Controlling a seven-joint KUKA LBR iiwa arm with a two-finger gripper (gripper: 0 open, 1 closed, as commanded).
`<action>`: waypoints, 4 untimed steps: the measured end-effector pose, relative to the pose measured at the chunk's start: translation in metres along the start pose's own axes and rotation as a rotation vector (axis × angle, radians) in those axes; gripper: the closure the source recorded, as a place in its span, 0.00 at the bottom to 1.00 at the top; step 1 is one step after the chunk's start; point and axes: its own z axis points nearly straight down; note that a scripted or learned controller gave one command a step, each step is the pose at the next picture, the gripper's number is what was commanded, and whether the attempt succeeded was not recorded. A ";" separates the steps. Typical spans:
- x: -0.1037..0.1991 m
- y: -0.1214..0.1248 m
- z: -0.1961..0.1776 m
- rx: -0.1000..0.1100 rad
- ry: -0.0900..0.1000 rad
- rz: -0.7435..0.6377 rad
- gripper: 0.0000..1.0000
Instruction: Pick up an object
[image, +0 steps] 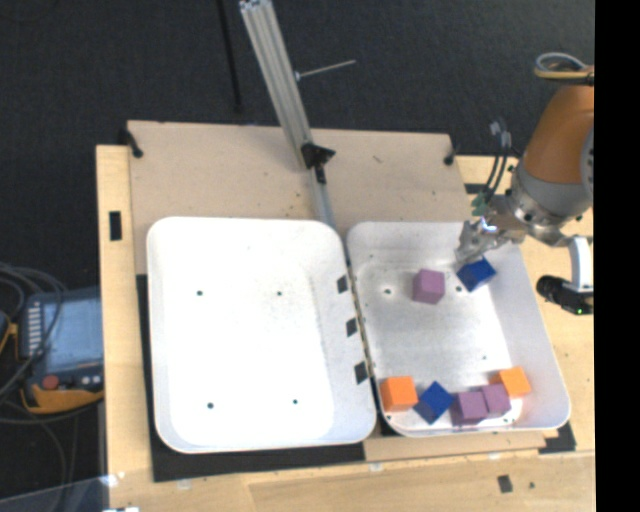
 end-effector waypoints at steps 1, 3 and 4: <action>-0.001 0.001 0.000 0.005 0.000 -0.002 1.00; 0.108 0.008 -0.016 0.007 0.003 -0.003 1.00; 0.165 0.022 -0.014 0.006 0.003 -0.004 1.00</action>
